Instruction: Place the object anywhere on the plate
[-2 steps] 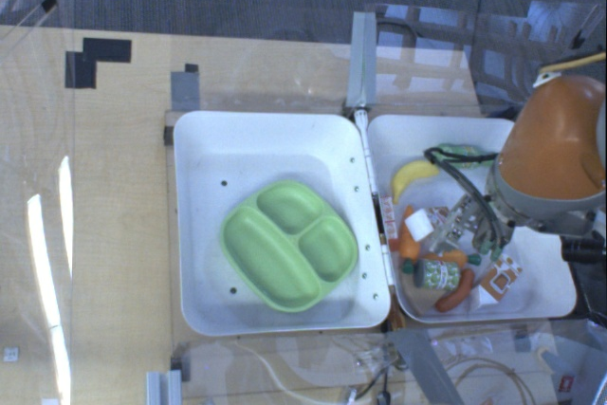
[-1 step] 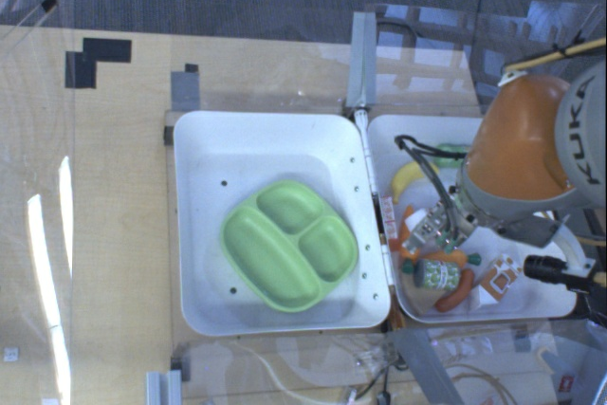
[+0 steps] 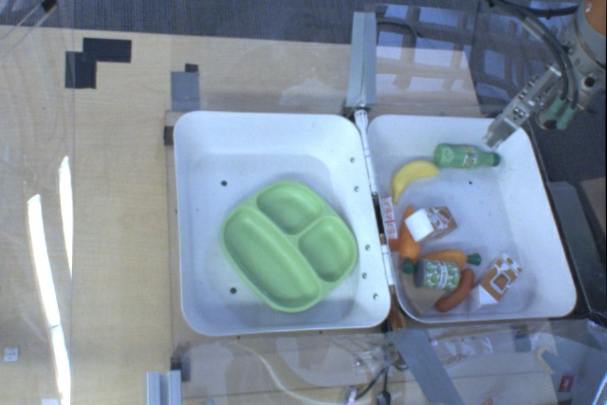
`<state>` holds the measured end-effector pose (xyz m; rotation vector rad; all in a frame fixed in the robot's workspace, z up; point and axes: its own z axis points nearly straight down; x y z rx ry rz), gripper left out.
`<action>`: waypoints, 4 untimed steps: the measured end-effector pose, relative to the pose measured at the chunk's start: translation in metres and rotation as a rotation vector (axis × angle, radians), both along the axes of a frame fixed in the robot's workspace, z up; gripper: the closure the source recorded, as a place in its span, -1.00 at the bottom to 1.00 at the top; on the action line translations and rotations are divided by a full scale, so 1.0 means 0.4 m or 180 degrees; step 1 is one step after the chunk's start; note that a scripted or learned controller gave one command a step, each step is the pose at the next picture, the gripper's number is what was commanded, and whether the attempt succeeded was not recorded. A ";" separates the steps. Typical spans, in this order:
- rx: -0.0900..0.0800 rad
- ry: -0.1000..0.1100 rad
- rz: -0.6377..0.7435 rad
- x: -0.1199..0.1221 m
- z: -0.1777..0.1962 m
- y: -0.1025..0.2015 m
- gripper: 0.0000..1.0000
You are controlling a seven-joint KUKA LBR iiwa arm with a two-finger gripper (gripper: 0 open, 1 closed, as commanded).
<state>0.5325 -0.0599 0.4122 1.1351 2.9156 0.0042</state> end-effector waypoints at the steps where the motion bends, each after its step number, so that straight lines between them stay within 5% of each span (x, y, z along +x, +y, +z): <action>1: -0.0027 -0.0009 0.1374 -0.105 0.062 -0.201 1.00; 2: -0.0022 0.0019 0.2686 -0.107 -0.168 -0.125 1.00; 4: -0.0027 0.0025 0.4094 -0.050 -0.456 0.022 1.00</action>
